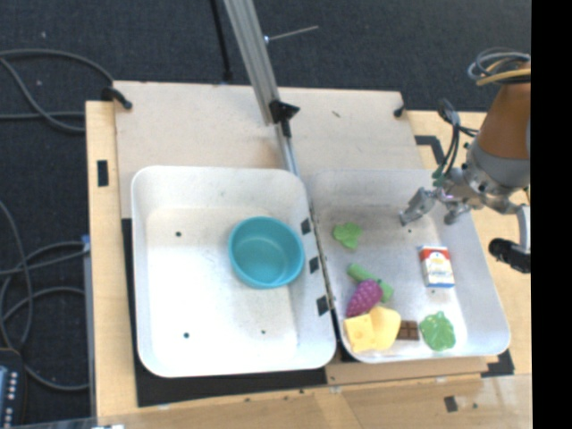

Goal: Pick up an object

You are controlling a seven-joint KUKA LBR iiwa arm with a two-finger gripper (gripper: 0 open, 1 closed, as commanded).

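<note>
The setting is a robotics lab. A plywood surface (223, 123) stands on dark carpet (107, 25), with loose cables (36, 96) on the floor, an aluminium camera mast (250, 43), and two white bins (179, 329) holding plastic toy items.

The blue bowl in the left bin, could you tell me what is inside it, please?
Nothing can be seen inside the blue bowl: its bare blue interior shows. It sits alone in the left bin. The bin floor beneath it is covered.
</note>
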